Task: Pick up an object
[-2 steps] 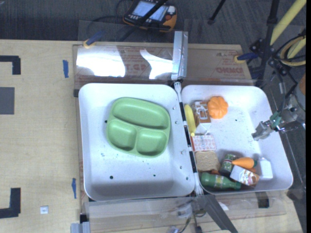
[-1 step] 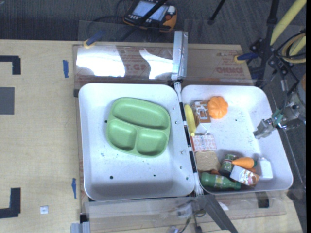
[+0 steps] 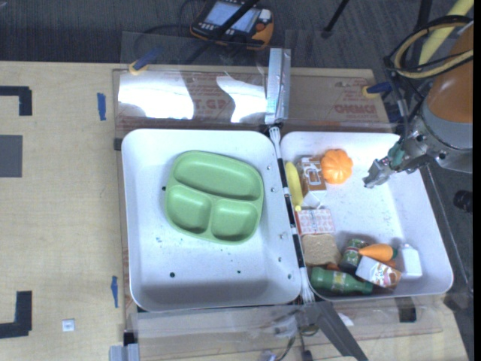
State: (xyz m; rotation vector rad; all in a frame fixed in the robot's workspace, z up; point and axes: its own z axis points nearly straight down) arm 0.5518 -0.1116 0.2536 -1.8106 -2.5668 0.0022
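Observation:
My gripper (image 3: 373, 176) hangs over the upper right part of the right bin (image 3: 409, 209), tilted down to the left, with nothing seen between its fingers. An orange toy pumpkin (image 3: 337, 165) lies a short way to its left. A yellow banana (image 3: 292, 183) and a small brown packet (image 3: 310, 175) rest by the bin's left wall. Lower down lie a pink checked box (image 3: 315, 220), a brown cracker (image 3: 319, 250), a green bottle (image 3: 338, 280), a carrot (image 3: 377, 252) and a white bottle with a red label (image 3: 385, 274).
The left bin (image 3: 143, 201) holds a green three-compartment plate (image 3: 213, 195). A clear shiny panel (image 3: 192, 96) stands behind the bins. Cables and a handheld controller (image 3: 229, 19) lie beyond the bench. The arm's orange band (image 3: 453, 100) is at the right edge.

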